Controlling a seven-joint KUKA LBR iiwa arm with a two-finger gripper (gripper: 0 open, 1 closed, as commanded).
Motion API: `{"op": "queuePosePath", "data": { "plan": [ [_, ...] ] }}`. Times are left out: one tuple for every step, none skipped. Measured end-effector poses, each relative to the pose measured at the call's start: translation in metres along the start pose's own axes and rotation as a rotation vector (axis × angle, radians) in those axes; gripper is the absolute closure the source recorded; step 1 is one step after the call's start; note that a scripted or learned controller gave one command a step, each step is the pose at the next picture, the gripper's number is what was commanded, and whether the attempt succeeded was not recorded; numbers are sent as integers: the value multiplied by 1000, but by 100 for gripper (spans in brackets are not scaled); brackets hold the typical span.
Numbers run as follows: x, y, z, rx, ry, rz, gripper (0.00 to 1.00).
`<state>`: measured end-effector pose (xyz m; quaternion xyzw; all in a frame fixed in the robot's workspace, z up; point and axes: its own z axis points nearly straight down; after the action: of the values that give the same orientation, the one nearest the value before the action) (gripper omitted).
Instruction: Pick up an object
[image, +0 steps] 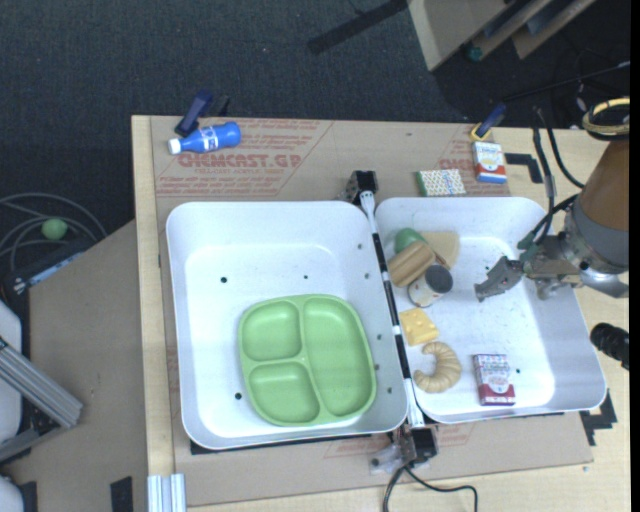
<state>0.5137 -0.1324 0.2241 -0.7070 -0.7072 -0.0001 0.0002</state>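
Note:
The right white bin (560, 330) holds several objects. A green piece (407, 240) and a tan bread-like block (413, 264) lie at its far left. Beside them is a small round item with a dark top (433, 283). Further forward are a yellow wedge (418, 326), a tan croissant (438, 366) and a red packet (493, 379). My gripper (492, 279) hangs over the middle of this bin, to the right of the round item and apart from it. It is open, with nothing between its fingers. The grey arm with its orange band (608, 190) reaches in from the right.
The left white bin (200, 300) holds a green divided tray (305, 358). On the bench behind the bins lie a blue-and-white bottle (205, 138), a small patterned card (441, 182) and a small box (488, 162). A black divider (385, 290) runs between the bins.

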Motion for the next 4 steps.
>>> {"op": "queuePosePath", "data": {
  "plan": [
    [19, 61, 69, 0, 0, -1, 0],
    [22, 78, 112, -2, -1, 1, 0],
    [-24, 22, 140, 2, -1, 2, 0],
    [31, 94, 139, -1, 1, -2, 0]
  ]
}}
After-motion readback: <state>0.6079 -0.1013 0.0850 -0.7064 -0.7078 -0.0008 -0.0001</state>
